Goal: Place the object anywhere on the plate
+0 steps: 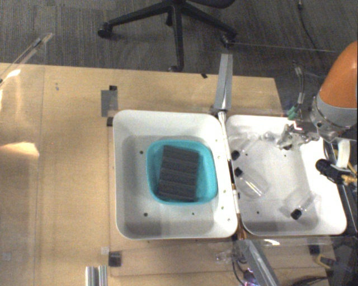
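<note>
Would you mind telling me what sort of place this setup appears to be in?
Probably a robotics lab or test workspace: a wooden bench bears two white bins, a grey and orange robot arm reaches in from the right, and an office chair base stands on carpet behind.

We see dark grey carpet beyond the pale wooden bench. A black chair base stands well left of the arm

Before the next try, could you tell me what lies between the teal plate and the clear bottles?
In the camera view, the bins' adjoining white walls separate the teal plate from the clear bottles.
</note>
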`<action>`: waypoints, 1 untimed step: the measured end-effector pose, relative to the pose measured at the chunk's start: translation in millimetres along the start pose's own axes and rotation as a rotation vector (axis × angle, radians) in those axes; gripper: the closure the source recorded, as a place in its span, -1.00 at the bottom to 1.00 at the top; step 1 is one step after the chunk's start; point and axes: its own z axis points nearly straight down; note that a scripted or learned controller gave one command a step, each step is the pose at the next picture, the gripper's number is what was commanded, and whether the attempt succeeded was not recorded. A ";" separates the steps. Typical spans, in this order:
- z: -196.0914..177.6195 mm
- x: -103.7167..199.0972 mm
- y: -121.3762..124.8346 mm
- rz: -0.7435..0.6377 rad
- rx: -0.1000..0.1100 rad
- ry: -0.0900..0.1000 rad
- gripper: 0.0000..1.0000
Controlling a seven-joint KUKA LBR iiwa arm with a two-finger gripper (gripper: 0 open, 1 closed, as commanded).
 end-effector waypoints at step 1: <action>29.3 38.3 -61.0 -0.179 0.004 0.002 1.00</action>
